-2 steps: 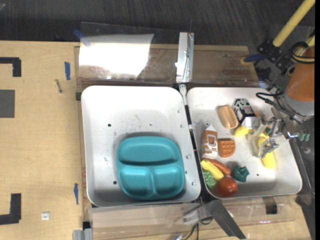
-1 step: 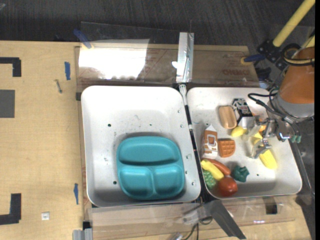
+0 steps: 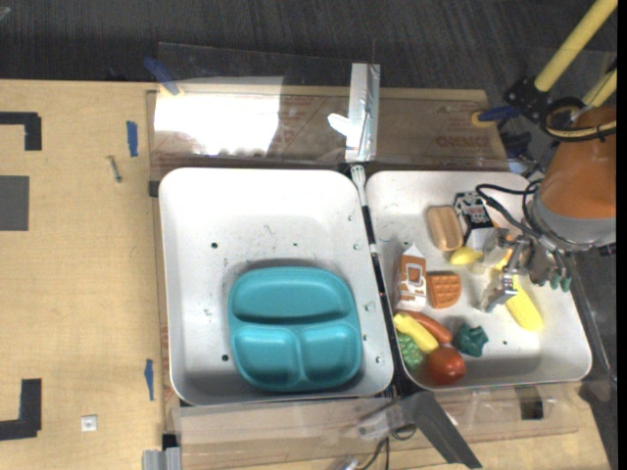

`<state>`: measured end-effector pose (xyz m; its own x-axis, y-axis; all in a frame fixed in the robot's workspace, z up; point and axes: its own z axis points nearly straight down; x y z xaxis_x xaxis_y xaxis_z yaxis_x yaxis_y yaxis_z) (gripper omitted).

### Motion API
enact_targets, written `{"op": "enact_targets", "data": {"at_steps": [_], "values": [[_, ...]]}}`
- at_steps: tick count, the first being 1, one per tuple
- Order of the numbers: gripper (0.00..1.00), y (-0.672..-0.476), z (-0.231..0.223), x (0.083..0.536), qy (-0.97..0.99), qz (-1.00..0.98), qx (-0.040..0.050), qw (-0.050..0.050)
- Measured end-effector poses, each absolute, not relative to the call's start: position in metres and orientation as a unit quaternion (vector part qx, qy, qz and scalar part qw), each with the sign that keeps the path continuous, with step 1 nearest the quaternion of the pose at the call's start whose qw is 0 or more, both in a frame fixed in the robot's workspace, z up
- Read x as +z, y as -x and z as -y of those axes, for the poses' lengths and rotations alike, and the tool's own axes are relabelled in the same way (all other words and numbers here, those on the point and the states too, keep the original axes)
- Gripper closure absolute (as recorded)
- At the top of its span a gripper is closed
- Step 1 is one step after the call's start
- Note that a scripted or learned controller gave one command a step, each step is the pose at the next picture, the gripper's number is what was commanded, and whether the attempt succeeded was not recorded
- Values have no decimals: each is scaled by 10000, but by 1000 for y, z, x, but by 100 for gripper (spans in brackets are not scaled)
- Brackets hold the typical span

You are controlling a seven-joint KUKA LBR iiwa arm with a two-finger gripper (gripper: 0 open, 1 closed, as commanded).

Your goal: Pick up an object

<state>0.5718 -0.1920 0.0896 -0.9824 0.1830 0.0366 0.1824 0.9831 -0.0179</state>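
The gripper [image 3: 509,280] is seen low in the right bin [image 3: 563,365], just left of a yellow toy [image 3: 525,310]; whether it is open cannot be told. A miss could be caused by the toy being nudged aside.

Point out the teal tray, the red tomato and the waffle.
teal tray [image 3: 294,326], camera view, middle ridge between its compartments.
red tomato [image 3: 445,363], camera view, centre of its top.
waffle [image 3: 444,289], camera view, middle of its gridded face.
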Motion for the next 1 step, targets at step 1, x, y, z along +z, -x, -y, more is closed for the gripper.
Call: {"op": "enact_targets", "data": {"at_steps": [1], "values": [[0, -590, 187, 89, 1693, 9836, 114, 610]]}}
